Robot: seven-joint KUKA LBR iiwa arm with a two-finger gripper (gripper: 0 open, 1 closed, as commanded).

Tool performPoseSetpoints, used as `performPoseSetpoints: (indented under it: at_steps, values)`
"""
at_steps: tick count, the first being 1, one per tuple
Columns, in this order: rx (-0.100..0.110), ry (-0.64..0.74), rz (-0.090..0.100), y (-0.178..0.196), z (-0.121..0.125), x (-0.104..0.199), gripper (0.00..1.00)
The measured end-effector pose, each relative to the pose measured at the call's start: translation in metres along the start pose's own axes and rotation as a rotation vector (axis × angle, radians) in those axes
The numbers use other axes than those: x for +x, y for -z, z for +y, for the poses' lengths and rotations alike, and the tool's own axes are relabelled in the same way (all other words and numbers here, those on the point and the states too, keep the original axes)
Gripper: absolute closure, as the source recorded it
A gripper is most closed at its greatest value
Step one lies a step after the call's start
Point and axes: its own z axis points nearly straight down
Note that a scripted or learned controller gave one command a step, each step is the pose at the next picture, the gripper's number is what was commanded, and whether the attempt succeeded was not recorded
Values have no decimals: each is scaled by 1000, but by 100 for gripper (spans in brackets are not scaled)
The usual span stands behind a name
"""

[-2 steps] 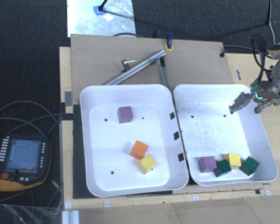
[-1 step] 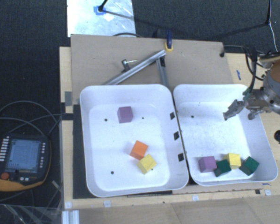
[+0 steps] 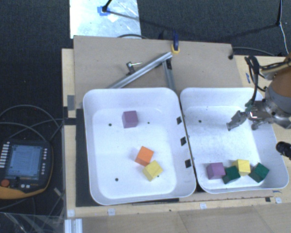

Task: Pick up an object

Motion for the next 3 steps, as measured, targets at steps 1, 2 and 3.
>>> performPoseSetpoints:
  at_steps: [1,2,3]
  values:
    - [0,1,1,-43,0,5,0]
    - [-7,4,-1,-29,2,4,100]
    - [-9,1,-2,21,-6,0,100]
